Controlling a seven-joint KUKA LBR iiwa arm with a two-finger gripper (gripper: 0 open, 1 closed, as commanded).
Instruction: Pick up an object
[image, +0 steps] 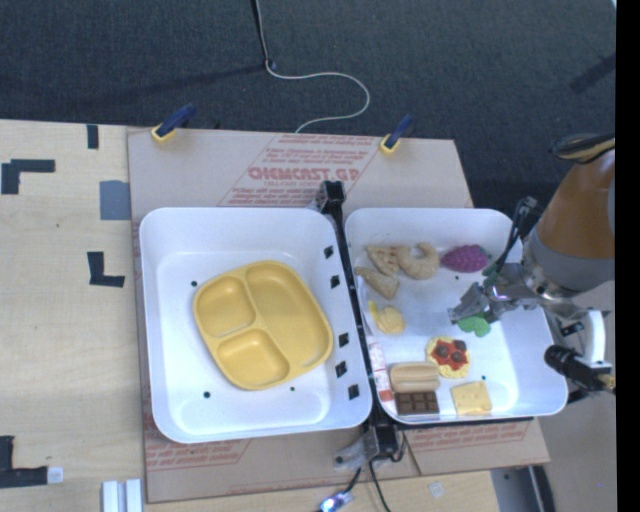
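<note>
Overhead, red print on the cardboard sheet (300, 165) under both bins reads "CHEMCAST GP", upside down. Left bin (165, 250): one yellow divided plate (262, 323). Right bin (520, 385): purple grapes (465, 258), tan pastries (400, 262), lemon piece (388, 320), tart (449, 354), sandwich (414, 377), chocolate bar (417, 402), cheese cracker (471, 398). Gripper (476, 308) at centre right, over a green item (477, 325); jaw spread cannot be told. Blue-yellow clamps (173, 122) at upper edge.
</note>
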